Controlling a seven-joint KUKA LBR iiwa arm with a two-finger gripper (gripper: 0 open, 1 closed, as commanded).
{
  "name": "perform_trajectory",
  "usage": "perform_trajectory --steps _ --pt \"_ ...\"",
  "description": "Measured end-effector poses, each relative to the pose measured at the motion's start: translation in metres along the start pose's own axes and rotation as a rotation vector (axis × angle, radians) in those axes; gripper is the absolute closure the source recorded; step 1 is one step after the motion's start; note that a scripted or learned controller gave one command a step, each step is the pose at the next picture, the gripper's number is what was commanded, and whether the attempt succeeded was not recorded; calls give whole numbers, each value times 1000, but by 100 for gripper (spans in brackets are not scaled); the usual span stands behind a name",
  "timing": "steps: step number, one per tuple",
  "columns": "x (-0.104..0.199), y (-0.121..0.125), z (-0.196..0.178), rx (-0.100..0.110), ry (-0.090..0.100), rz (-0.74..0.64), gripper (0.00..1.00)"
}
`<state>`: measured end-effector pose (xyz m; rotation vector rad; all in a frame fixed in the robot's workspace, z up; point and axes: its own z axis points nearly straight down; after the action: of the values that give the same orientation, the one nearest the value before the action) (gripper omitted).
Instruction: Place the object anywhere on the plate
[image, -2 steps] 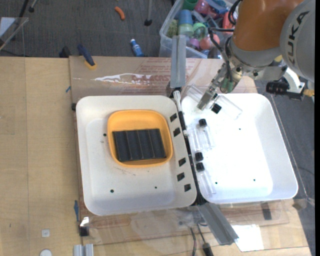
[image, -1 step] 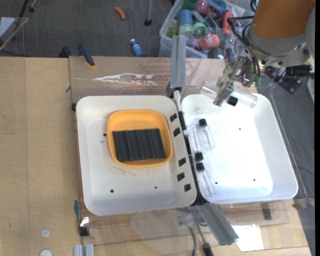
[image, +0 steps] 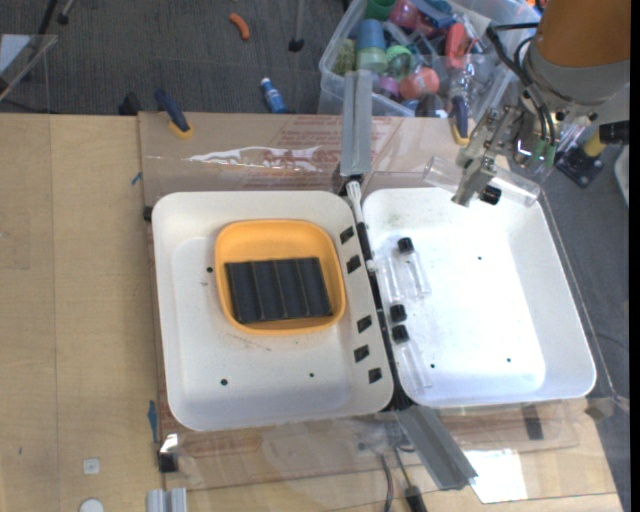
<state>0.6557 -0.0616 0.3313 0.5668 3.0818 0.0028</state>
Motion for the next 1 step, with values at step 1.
perform_trajectory --steps 1 --pt "-19 -73 140 1 4 -130 100"
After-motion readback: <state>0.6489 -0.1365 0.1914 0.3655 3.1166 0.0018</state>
